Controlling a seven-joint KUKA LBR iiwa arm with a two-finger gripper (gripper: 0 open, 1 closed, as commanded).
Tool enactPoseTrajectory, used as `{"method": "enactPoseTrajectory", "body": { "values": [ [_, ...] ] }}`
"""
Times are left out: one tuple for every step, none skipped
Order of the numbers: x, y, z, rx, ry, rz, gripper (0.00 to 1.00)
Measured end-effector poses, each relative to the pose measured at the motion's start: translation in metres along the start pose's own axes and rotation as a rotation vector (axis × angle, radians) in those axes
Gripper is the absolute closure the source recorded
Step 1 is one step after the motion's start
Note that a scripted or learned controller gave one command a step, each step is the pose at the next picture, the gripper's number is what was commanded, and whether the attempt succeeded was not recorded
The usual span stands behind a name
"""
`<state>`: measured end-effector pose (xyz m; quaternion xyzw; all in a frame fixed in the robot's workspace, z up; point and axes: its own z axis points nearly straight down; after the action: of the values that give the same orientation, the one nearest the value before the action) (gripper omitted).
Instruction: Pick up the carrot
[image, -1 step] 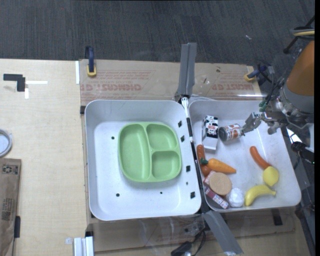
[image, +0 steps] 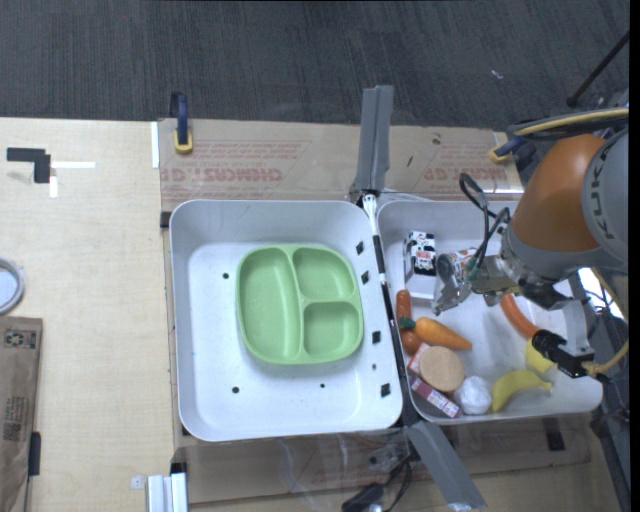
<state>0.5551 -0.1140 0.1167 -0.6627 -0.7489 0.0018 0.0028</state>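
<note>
The carrot (image: 442, 333), orange with a green stub at its left end, lies in the right bin (image: 585, 398) near that bin's left wall, pointing to the right. My gripper (image: 449, 294) hangs just above and slightly behind the carrot, reaching in from the right under the arm's orange band (image: 562, 196). Nothing shows as lifted with it. The carrot rests among other toy food and touches a round tan piece (image: 441, 368) in front of it.
The right bin also holds a red sausage (image: 403, 302), a black-and-white carton (image: 421, 250), an orange-red piece (image: 516, 315), a banana (image: 521, 386), a white ball (image: 475, 395) and a pink box (image: 434, 400). A green divided plate (image: 300, 303) lies in the left bin (image: 200, 330).
</note>
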Motion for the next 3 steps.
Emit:
{"method": "enactPoseTrajectory", "body": {
  "values": [
    [0.005,0.012,-0.096,-0.003,-0.002,-0.153,0.0],
    [0.018,-0.025,-0.053,0.0,0.0,-0.31,0.0],
    [0.02,-0.046,0.022,-0.008,-0.003,-0.494,0.0]
  ]
}}
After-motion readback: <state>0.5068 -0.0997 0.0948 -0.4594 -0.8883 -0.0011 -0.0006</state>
